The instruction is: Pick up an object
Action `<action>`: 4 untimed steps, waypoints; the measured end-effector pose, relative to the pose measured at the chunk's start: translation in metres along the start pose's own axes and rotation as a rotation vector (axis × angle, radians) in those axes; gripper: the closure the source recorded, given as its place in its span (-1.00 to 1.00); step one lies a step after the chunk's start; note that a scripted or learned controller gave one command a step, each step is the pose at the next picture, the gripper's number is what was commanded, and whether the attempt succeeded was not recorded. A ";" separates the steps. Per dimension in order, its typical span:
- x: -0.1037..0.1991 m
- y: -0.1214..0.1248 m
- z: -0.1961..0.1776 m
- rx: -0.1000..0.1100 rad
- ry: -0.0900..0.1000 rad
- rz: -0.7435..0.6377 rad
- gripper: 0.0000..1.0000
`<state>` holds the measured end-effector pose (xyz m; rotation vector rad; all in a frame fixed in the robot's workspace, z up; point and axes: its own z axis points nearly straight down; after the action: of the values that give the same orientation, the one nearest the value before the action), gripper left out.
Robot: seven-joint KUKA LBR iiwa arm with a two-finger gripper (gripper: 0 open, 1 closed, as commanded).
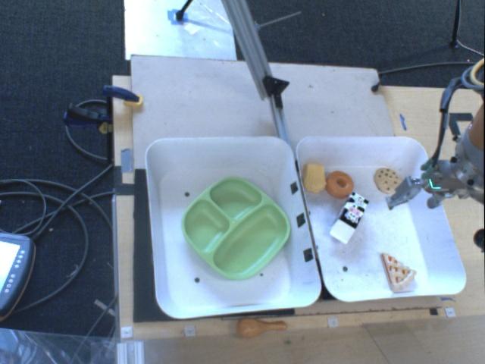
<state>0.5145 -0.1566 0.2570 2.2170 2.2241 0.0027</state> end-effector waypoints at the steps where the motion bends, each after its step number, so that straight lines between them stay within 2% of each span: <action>1: 0.007 -0.007 0.053 0.005 0.001 0.003 -1.00; 3: -0.003 -0.010 0.143 0.006 0.001 0.005 -1.00; 4: -0.003 -0.008 0.130 -0.001 -0.001 0.003 1.00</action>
<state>0.5072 -0.1598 0.1270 2.2199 2.2193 0.0032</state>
